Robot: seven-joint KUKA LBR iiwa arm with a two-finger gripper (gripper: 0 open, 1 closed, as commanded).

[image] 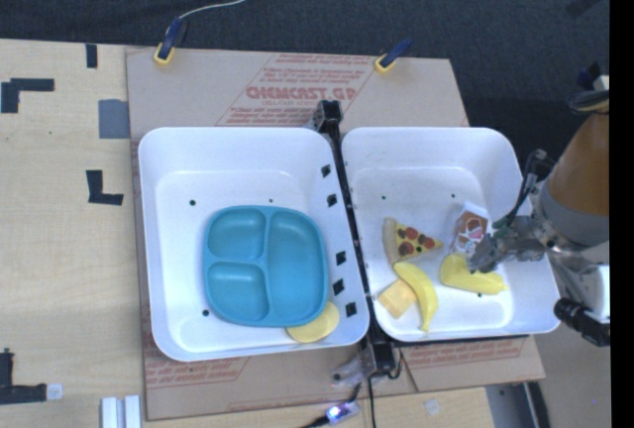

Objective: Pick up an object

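Dark hand [485, 258] low in the right bin [436, 144], its grip state impossible to tell, touching a yellow banana-like piece [474, 279], small red-and-white packet [470, 227] just beside, pizza slice [408, 239] nearby, blue divided plate [265, 265] in left bin [163, 218]

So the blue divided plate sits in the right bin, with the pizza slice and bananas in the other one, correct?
Not quite. In the camera view the blue divided plate sits in the left bin; the pizza slice and bananas lie in the right bin.
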